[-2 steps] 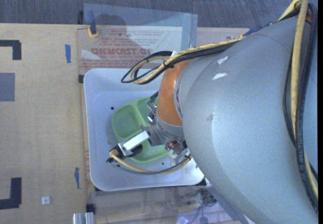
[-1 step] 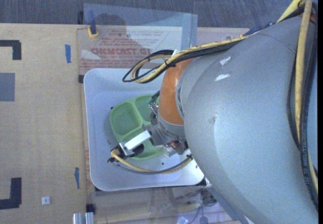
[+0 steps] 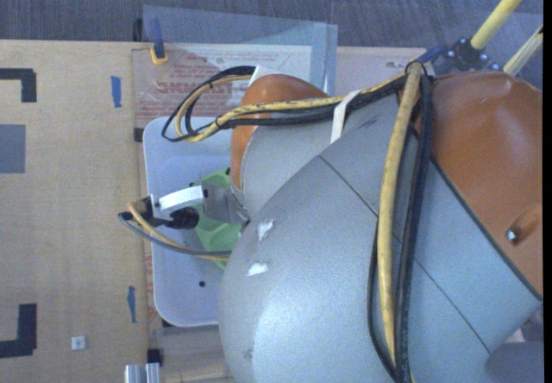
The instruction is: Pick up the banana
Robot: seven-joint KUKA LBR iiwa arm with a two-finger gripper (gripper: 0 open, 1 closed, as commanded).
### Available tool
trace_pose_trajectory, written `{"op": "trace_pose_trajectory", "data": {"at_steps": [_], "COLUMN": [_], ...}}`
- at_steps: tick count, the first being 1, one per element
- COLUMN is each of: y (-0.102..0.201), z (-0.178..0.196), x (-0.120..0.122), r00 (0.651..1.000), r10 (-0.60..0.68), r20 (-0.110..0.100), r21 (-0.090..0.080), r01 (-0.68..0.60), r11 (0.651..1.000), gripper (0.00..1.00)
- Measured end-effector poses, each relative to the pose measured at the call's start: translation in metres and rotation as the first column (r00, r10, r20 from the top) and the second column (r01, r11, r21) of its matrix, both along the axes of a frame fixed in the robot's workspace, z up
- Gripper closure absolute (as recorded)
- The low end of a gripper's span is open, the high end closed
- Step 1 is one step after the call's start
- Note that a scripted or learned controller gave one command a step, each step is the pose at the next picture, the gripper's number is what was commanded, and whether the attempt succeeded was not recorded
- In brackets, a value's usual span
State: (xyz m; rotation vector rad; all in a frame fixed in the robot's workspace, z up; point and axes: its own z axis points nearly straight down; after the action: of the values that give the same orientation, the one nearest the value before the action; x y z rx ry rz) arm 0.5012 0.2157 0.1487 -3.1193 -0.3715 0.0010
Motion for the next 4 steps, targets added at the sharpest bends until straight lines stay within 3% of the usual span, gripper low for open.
{"op": "trace_pose_trajectory", "data": {"at_steps": [1,2,3,4], "y": [0.008,0.010,0.011,-0.006], "z": [0.084,0.139,0.148,0.079], "x": [0.021,0.052,0.051,0.000], "r00": [0.999,0.943,0.942,0.948], "r10": [-0.038,0.331,0.335,0.319], "r20": [0.002,-0.004,-0.007,-0.005], "r21": [-0.001,0.000,0.000,0.001], "r01": [0.038,-0.331,-0.335,-0.319], "r11": [0.999,0.943,0.942,0.948], "gripper": [1.00,1.00,1.00,1.00]}}
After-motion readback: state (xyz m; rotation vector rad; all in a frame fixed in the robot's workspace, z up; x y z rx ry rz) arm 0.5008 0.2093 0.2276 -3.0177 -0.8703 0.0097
